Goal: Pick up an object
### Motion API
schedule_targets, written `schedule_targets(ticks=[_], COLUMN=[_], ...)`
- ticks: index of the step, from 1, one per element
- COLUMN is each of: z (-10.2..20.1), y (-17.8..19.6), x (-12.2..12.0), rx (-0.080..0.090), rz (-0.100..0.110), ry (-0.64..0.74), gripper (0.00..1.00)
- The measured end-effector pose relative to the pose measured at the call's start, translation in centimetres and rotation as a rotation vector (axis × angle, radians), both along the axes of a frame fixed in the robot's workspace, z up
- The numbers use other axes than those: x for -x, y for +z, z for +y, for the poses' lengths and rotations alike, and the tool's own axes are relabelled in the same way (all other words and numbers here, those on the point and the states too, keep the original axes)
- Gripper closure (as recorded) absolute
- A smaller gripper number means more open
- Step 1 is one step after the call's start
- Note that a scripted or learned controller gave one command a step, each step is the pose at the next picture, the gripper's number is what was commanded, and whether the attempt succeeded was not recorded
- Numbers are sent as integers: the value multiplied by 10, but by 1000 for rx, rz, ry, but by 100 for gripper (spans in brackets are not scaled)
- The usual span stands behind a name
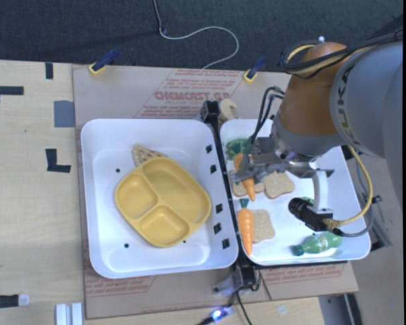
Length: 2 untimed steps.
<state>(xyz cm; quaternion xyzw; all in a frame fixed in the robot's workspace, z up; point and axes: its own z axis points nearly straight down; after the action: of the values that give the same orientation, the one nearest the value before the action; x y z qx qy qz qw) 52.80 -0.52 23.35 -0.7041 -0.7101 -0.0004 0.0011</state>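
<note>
My gripper (252,171) hangs low over the left part of the right bin (348,252), just above a small carrot (247,187) that lies beside a bread slice (279,185). A second carrot (244,229) lies near the bin's front left, next to another bread slice (262,225). A green bottle (317,244) rests at the front right. Something green (238,145) sits at the back left corner. The arm's wrist hides the gripper's upper part.
The left bin (98,202) holds a yellow divided plate (162,202) with a toast piece (145,155) poking out behind it. A black divider strip (220,181) runs between the bins. A black cylinder (304,210) on the arm hangs over the right bin.
</note>
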Motion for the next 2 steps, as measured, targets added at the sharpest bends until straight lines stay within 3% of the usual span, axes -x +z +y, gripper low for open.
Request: schedule_targets(ticks=[1, 2], z=[45, 69], y=[-9, -18], x=[-27, -22], rx=[2, 2], rz=[0, 3], ry=[-2, -5], gripper=[100, 100])
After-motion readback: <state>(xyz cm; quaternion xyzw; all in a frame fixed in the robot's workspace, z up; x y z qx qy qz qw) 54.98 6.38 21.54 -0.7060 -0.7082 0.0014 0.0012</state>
